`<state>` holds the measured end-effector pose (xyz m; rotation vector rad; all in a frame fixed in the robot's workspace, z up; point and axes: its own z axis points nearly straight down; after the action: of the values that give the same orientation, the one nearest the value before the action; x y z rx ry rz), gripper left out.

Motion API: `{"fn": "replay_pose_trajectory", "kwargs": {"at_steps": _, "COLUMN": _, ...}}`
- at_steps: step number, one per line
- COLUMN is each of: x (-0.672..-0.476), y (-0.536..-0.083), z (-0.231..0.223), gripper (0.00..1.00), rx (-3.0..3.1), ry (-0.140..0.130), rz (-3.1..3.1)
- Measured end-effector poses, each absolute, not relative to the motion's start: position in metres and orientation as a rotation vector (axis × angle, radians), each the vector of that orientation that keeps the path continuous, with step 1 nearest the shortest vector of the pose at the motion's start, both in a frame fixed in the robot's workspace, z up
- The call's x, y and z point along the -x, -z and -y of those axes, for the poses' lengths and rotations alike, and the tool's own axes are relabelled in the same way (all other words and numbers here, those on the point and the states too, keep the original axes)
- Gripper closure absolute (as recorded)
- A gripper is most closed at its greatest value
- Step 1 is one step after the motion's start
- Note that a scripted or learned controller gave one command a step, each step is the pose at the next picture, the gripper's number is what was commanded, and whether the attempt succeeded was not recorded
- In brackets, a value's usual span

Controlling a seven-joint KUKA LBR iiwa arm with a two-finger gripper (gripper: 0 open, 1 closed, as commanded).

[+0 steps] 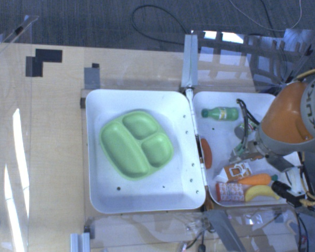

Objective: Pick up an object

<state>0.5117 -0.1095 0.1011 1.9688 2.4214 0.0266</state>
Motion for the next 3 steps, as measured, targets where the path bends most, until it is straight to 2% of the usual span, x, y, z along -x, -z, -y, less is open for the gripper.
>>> {"fn": "replay_pose_trajectory", "kwargs": {"at_steps": 1, "x": -0.558, "y": -0.175, "z": 0.095, "gripper": 1.0, "rx": -2.392, "ry": -0.005, "rz": -2.03}}
{"fn": "replay_pose_trajectory", "kwargs": {"at_steps": 2, "x": -0.558, "y": -0.174, "z": 0.095, "gripper": 0.0, "rx": -2.392, "ry": -0.005, "rz": -2.03}}
{"fn": "replay_pose_trajectory", "kwargs": {"at_steps": 3, "x": -0.62, "y": -0.118, "z": 0.149, "gripper": 0.0, "rx": -2.635, "ry": 0.0, "rz": -1.708}}
